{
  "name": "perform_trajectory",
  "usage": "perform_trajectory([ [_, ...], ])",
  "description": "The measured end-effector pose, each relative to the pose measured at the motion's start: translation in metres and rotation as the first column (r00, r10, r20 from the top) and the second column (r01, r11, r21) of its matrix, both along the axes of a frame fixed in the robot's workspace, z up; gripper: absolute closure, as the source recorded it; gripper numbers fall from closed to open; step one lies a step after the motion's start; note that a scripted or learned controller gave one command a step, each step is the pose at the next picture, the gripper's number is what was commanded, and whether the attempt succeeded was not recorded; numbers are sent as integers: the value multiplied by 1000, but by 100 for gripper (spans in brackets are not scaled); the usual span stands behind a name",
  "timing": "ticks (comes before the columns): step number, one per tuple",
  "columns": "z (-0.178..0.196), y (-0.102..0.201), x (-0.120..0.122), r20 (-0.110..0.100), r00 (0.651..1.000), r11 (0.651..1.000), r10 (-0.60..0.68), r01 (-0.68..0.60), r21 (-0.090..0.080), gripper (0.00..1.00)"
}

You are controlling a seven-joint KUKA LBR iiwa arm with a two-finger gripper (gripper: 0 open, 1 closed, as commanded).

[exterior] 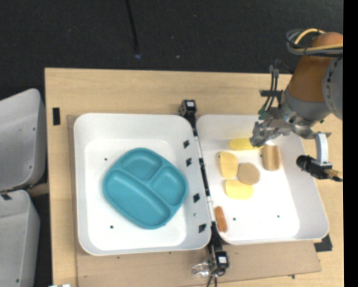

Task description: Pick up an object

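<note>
Six small food pieces lie in the right bin [305,220], grouped toward its left half: a yellow block [241,144] near the far edge, a pale yellow piece [228,164] below it, a round tan piece [248,173], another yellow piece [239,189], a brown cylinder [270,157] to the right, and an orange-brown stick [220,219] near the left wall close to the near edge. Open floor remains across the bin's right half and near-right corner. The gripper [264,134] hangs over the far part of this bin, just beside the yellow block's right end and just above the brown cylinder; whether it is spread or closed cannot be told. The arm [311,82] enters from the right, orange band uppermost, descending steeply. The left bin [86,232] carries a teal divided plate [145,188], centred, with bare margin all round.
</note>
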State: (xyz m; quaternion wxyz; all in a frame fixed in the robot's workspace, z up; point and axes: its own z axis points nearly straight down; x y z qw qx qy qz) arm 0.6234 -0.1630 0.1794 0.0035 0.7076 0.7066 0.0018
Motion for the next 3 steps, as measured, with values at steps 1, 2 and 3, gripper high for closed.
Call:
perform_trajectory([
  [1, 35, -2, 1, -2, 1000, 1000, 5, -5, 1, 100],
  [2, 39, 57, -14, -7, 1000, 1000, 7, -7, 3, 100],
  [3, 35, 103, -20, -8, 1000, 1000, 7, -7, 3, 100],
])
